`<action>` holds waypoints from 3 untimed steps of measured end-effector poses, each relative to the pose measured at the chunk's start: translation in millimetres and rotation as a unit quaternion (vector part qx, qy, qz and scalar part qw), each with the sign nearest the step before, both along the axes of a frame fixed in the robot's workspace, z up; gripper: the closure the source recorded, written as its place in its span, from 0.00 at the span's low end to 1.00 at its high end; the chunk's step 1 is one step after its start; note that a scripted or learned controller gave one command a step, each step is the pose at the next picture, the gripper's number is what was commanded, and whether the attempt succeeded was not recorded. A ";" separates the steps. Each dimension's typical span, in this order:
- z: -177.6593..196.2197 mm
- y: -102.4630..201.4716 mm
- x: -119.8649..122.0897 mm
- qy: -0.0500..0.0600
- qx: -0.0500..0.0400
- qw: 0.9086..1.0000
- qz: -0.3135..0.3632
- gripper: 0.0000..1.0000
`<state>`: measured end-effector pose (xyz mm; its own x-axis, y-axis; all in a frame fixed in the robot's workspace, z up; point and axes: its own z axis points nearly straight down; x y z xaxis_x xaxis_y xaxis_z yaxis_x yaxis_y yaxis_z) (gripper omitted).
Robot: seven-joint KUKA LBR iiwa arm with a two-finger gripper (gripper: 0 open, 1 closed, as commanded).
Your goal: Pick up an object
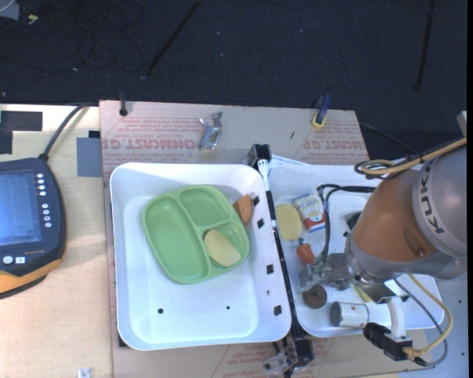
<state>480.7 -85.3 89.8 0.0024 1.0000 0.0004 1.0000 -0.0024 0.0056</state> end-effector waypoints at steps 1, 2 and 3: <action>11.2 1.7 1.4 0.002 0.004 1.000 -0.001 1.00; 10.5 1.5 1.0 0.002 0.004 1.000 -0.001 0.00; 20.2 0.6 0.9 0.003 0.004 1.000 -0.004 1.00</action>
